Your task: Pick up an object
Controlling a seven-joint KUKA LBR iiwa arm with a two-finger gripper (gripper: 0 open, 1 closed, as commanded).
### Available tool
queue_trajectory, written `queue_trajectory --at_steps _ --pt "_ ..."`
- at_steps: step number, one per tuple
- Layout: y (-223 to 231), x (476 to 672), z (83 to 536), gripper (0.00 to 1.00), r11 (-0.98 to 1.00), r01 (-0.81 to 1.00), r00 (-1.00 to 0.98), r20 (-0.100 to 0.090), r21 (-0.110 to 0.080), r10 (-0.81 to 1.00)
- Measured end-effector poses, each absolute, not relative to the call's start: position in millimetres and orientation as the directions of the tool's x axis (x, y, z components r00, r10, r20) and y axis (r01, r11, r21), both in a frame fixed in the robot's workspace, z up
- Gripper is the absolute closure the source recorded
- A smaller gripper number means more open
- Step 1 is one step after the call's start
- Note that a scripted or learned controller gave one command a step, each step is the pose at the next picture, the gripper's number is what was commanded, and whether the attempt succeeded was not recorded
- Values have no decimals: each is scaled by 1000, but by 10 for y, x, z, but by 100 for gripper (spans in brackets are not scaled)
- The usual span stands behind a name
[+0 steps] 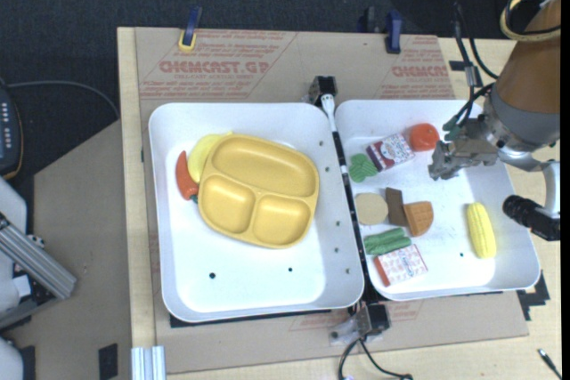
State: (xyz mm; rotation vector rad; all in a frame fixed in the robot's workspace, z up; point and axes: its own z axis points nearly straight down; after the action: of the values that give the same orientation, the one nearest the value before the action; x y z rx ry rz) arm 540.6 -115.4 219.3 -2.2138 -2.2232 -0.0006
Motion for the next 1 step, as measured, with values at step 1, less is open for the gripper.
queue_trajectory --at_steps 1 --pt "-635 5170 2129 100 4 1000 -4 3 -3 1000"
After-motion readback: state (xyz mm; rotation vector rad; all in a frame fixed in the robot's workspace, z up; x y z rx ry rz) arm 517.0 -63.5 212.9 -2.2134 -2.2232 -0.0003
